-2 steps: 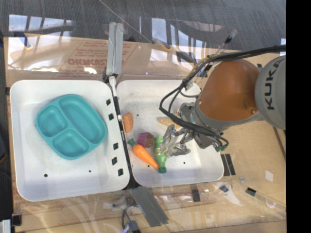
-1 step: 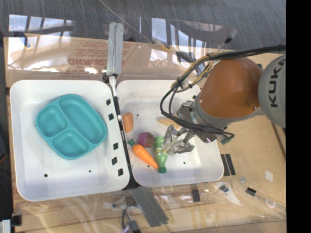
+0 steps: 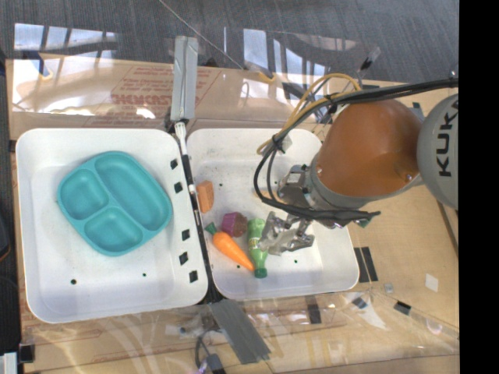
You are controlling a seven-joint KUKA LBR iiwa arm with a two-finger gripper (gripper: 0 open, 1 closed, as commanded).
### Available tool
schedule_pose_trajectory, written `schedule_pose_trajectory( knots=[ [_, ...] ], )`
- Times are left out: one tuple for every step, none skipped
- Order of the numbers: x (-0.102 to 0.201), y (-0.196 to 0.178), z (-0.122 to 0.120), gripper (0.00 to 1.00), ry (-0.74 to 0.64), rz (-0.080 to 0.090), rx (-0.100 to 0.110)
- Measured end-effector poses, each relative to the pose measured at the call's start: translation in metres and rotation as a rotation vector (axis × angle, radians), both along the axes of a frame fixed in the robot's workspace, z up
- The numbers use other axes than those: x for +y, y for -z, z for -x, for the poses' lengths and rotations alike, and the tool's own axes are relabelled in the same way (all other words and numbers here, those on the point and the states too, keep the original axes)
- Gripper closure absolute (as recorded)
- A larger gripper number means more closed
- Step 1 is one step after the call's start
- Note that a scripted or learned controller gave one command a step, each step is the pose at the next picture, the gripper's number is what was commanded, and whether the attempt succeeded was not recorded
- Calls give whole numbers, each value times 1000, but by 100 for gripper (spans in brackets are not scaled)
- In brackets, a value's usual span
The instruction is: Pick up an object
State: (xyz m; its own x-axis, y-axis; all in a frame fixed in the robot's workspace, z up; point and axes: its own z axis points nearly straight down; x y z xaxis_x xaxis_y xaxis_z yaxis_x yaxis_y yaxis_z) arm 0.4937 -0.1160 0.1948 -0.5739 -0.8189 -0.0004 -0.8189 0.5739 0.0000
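In the right bin (image 3: 335, 267), my gripper (image 3: 284, 237) hangs low under the orange wrist band, just right of a green toy vegetable (image 3: 257, 249). The gripper's metal tip touches or overlaps the green piece's right side. An orange carrot (image 3: 232, 249) lies slanted to the left of the green piece. A purple toy (image 3: 233, 224) sits just above the carrot. A small orange piece (image 3: 205, 196) rests against the bin's left wall.
The left bin (image 3: 47, 287) holds a teal divided plate (image 3: 115, 201). A divider with black clips (image 3: 187, 209) separates the bins. The arm's body and cables cover the right bin's upper right part.
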Motion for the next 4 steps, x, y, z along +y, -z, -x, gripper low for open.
schedule_pose_trajectory(
  knots=[
    [3,-15,16,100,-309,0,-3],
    [-3,-4,16,100,-638,-1,-4],
    [-7,-2,3,100,-954,-1,-2],
    [1,-33,16,100,-1288,-1,-1]
  ],
)
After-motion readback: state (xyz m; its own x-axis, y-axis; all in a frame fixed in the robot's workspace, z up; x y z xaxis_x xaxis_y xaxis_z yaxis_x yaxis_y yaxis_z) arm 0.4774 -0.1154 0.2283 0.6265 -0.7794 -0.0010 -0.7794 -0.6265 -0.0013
